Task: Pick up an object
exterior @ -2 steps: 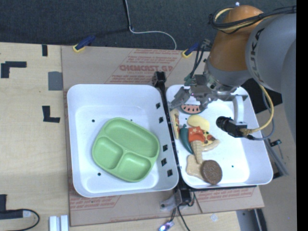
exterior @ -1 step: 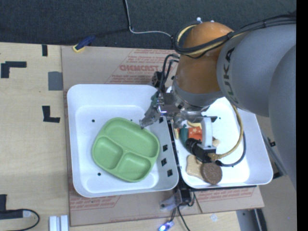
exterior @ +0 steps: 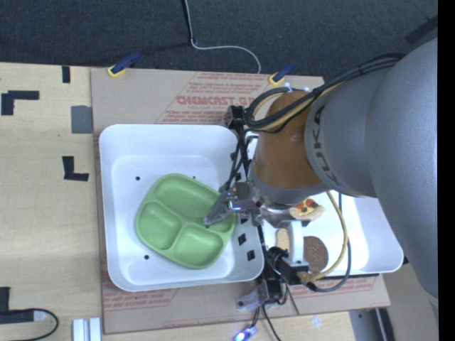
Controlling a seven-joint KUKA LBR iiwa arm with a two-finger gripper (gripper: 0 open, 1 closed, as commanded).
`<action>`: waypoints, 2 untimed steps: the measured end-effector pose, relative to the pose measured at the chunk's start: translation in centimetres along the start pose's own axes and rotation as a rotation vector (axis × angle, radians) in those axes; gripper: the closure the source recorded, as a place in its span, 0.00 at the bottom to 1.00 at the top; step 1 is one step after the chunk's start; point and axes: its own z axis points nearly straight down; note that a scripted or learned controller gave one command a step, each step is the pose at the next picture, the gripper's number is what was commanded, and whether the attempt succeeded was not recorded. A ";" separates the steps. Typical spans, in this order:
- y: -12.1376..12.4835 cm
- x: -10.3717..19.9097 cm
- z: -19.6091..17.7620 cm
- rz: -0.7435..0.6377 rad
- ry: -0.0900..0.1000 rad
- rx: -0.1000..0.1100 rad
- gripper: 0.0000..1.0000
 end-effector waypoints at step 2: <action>-0.7 9.6 -1.0 -0.007 -0.001 0.000 0.00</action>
